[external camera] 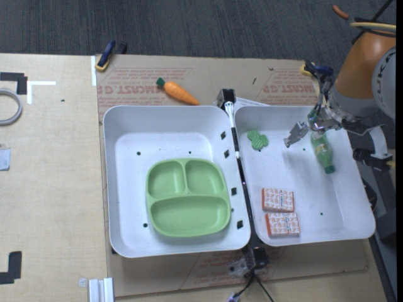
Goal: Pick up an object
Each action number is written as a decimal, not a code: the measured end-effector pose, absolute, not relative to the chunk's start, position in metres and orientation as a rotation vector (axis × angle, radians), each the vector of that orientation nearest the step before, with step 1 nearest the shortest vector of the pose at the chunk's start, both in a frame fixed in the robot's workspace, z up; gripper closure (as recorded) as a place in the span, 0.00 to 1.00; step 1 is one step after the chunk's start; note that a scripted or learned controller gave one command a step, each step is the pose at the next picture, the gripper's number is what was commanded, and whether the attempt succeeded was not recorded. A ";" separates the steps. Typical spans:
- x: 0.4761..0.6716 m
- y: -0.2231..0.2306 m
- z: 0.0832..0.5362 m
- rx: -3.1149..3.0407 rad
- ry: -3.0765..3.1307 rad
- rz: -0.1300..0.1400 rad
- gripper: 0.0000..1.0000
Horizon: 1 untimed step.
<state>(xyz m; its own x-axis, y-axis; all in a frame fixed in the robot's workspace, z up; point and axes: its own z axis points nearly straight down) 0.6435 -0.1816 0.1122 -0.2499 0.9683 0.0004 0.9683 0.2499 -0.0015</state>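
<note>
**Arm poised over the right bin, green bottle close at hand**

The gripper (pixel 306 129) hangs low over the far part of the right bin (pixel 352 228), its two fingers spread apart with nothing between them. One finger (pixel 293 134) reaches left toward the bin's middle; the other sits close to the top of a green bottle (pixel 323 153), which lies on the bin floor just to the right of and nearer than the gripper. The bottle looks like the likeliest target, since the open fingers sit right beside its far end, though whether they touch it cannot be told from this slanted view.

Other candidates share the same bin, probably scattered so that each can be reached on its own: a small green toy (pixel 257 140) lies near the left wall, and two orange-patterned boxes (pixel 280 212) rest side by side at the near end, well apart from the gripper.

The left bin (pixel 119 187) holds a green divided plate (pixel 187 197), flat at its centre. A toy carrot (pixel 178 91) lies outside both bins on the cardboard sheet (pixel 208 74) beyond them, likely out of play.

The pick is not yet made; the fingers would need to straddle the bottle before closing.
</note>
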 end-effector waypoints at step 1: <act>0.626 -0.201 0.105 -1.738 -2.629 -0.040 0.00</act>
